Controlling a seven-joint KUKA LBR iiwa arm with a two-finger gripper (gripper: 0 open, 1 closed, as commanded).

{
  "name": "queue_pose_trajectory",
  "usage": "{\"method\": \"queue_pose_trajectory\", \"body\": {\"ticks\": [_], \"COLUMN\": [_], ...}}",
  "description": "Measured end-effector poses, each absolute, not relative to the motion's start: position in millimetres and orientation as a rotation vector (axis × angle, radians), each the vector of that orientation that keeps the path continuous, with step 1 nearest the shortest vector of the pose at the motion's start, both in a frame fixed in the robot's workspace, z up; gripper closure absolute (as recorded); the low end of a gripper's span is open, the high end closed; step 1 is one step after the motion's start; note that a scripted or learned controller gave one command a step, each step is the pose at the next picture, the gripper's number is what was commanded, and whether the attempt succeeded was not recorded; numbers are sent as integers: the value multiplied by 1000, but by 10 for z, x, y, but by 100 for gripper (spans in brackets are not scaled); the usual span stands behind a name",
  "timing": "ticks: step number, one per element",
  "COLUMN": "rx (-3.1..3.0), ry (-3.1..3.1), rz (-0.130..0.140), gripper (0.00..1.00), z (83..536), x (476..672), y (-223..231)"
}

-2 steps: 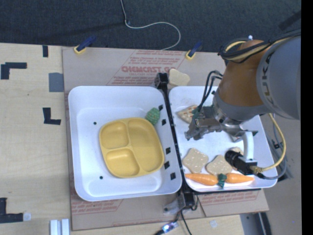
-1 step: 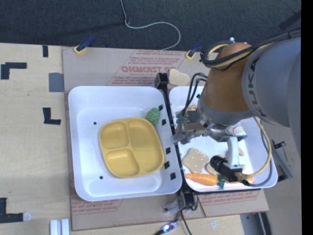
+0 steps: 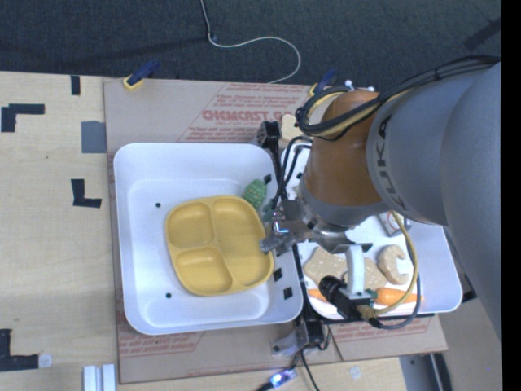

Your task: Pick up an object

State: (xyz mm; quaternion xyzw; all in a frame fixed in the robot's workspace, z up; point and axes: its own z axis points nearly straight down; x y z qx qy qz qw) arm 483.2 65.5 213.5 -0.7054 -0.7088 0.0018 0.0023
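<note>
A yellow divided plate [image 3: 215, 243] lies in the left white bin [image 3: 142, 218]. A small green object [image 3: 256, 191] sits against the plate's upper right edge. The arm's orange band and wrist [image 3: 342, 165] hang over the seam between the two bins. The gripper [image 3: 275, 239] reaches down at the plate's right rim. In the right bin [image 3: 444, 287] lie pale, tan pieces [image 3: 394, 263] and an orange carrot-like piece [image 3: 389, 296], partly hidden by the arm.
Both bins rest on a brown cardboard sheet [image 3: 236, 112] on the bench. A white cable [image 3: 244, 43] loops across the dark area at the top. Black cables and a connector [image 3: 334, 292] hang from the wrist over the right bin.
</note>
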Motion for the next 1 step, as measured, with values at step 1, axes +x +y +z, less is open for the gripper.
{"method": "queue_pose_trajectory", "body": {"ticks": [1], "rx": [-2217], "ry": [-2223], "rz": [3], "gripper": [100], "z": [2228], "x": [4872], "y": [769]}}
